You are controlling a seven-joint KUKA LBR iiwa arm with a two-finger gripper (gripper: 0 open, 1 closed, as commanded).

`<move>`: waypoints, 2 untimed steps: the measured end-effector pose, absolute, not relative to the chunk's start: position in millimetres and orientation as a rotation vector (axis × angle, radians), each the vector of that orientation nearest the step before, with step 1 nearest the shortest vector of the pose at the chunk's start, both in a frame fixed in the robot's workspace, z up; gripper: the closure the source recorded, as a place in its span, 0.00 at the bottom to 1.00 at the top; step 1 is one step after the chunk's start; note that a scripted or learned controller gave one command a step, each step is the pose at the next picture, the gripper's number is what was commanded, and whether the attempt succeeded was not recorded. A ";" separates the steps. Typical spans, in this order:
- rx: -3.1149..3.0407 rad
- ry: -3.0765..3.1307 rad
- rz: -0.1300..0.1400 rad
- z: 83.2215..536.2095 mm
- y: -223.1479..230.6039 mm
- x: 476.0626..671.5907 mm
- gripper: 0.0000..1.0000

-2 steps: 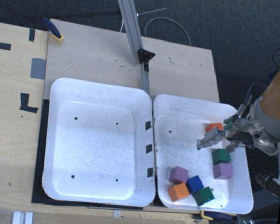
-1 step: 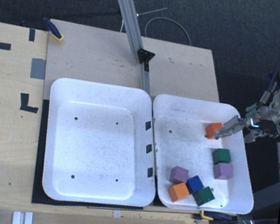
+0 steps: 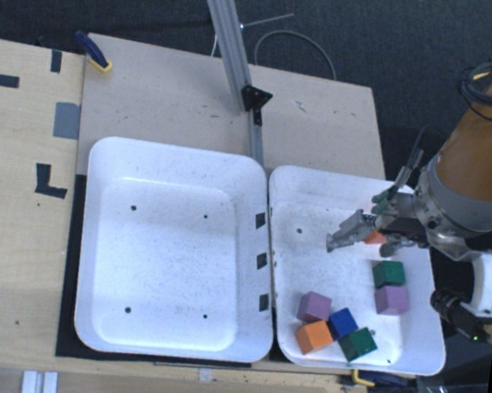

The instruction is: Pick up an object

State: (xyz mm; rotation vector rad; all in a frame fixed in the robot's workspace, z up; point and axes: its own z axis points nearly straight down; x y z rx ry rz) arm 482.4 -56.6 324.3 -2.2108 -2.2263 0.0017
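On the table (image 3: 194, 111), the right bin (image 3: 317, 210) holds blocks near its front edge. The hand (image 3: 350, 233) hovers mid-bin, grip state unclear; next, descend on one block.

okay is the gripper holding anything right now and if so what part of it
It cannot be told. The gripper hangs over the right bin, and something small and orange-red shows right beside it, but the view doesn't show a hold.
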 end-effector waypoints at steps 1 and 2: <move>-2.218 -2.223 0.002 335.0 -60.2 482.8 1.00; -2.218 -2.222 0.002 334.5 -60.2 482.8 0.00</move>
